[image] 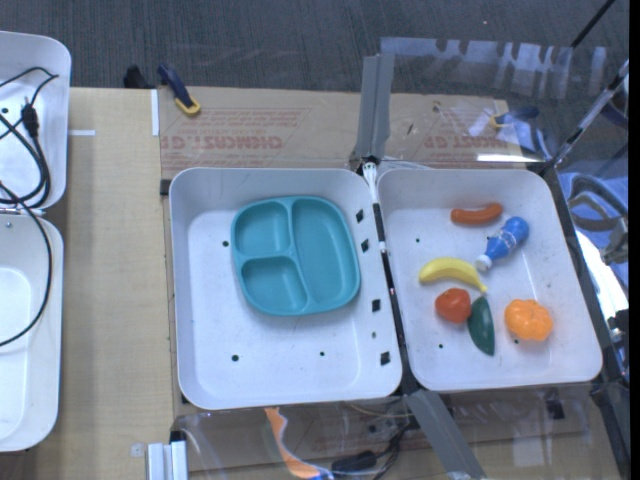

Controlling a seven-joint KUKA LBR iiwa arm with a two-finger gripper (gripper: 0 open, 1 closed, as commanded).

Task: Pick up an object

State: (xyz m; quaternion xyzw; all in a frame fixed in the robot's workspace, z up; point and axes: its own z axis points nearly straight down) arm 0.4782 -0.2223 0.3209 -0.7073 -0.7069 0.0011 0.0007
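The right bin [560, 368] holds several toy foods. A brown sausage [476, 214] lies near its back, with a blue and white bottle [503, 241] tilted just below it. A yellow banana [452, 271] lies in the middle. Under it sit a red tomato [453, 305] and a dark green pepper [482, 325], touching each other. An orange fruit [528, 320] rests to their right. In the left bin [200, 368] lies a teal plate [296, 254] with three compartments.
A clamp with a blue and yellow handle [178, 90] lies on the cardboard behind the left bin. White trays with black cables [25, 138] stand at the far left. A grey post [374, 108] rises behind the seam between the bins.
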